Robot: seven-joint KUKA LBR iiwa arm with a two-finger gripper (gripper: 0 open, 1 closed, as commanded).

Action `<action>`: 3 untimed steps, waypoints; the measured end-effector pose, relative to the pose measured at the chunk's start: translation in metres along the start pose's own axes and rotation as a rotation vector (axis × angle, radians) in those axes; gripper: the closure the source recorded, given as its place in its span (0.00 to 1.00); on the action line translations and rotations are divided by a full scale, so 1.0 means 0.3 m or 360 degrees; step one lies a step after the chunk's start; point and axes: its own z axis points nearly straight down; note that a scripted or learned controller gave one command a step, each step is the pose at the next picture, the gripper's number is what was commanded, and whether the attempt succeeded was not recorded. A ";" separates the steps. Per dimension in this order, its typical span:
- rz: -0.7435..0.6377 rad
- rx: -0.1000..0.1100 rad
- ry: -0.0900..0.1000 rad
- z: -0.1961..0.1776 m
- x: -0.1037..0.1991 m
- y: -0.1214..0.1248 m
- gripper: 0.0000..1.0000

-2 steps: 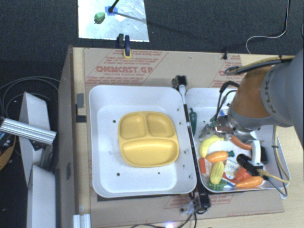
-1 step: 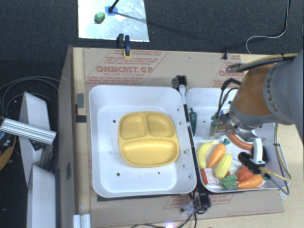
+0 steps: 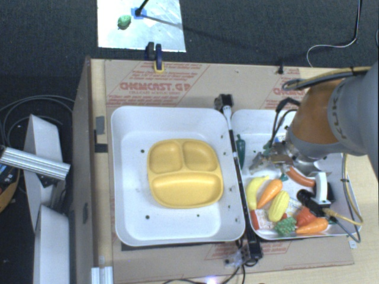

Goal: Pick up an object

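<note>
My gripper point(image 3: 263, 158) hangs low over the upper middle of the right bin point(image 3: 254, 120), with the grey and orange arm point(image 3: 323, 120) reaching in from the right. Just below it lie a yellow banana point(image 3: 254, 191) and an orange carrot point(image 3: 270, 191). Nearer the front are a yellow corn cob point(image 3: 279, 205), a green broccoli point(image 3: 286, 226), a red piece point(image 3: 304, 215) and a second carrot point(image 3: 312, 226). An orange sausage-like piece point(image 3: 299, 177) lies partly under the wrist. A dark green piece point(image 3: 240, 147) rests against the bin's left wall.
The left bin point(image 3: 133, 158) holds a yellow three-compartment plate point(image 3: 183, 173). A black divider strip point(image 3: 234, 152) runs between the two bins. Cables point(image 3: 349, 209) trail along the right bin's right edge.
</note>
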 end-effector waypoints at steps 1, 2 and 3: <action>0.0002 0.0003 -0.0002 0.036 -0.107 0.112 0.00; 0.0002 -0.0001 -0.0003 -0.282 -0.209 0.016 0.00; 0.0003 0.0005 -0.0002 -0.187 -0.281 0.011 0.00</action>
